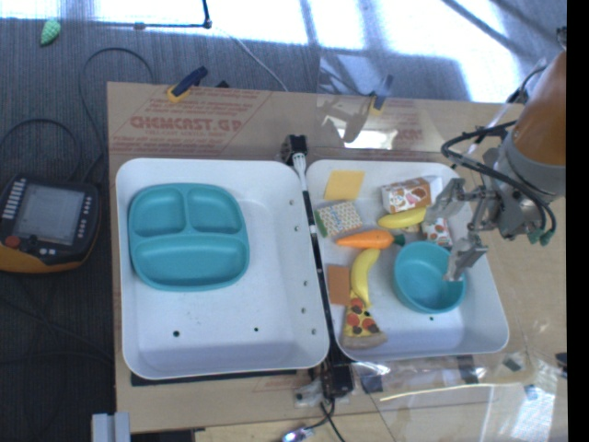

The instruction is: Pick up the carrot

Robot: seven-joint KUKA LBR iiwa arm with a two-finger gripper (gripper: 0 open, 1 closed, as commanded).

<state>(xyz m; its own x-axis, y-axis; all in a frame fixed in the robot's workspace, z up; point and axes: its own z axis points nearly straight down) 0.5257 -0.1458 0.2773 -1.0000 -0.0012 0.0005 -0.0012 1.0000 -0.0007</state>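
Note:
The carrot (pixel 365 239), orange with a small green tip, lies flat in the middle of the right bin (pixel 479 334), between two bananas. My gripper (pixel 456 229) hovers to the carrot's right, over the rim of the blue bowl (pixel 426 282). Its two fingers stand apart, one finger (pixel 448 198) near the upper banana's end and the other finger (pixel 463 259) over the bowl. The gripper is open and about a hand's width away from the carrot. A small red and white item (pixel 439 232) lies just beside it.
Around the carrot lie a yellow banana (pixel 402 218), a second banana (pixel 363 274), a patterned cracker (pixel 338 217), a snack box (pixel 407 195), a cheese slice (pixel 343 185) and a pizza slice (pixel 357 322). The left bin (pixel 221 339) holds a teal divided plate (pixel 189 235).

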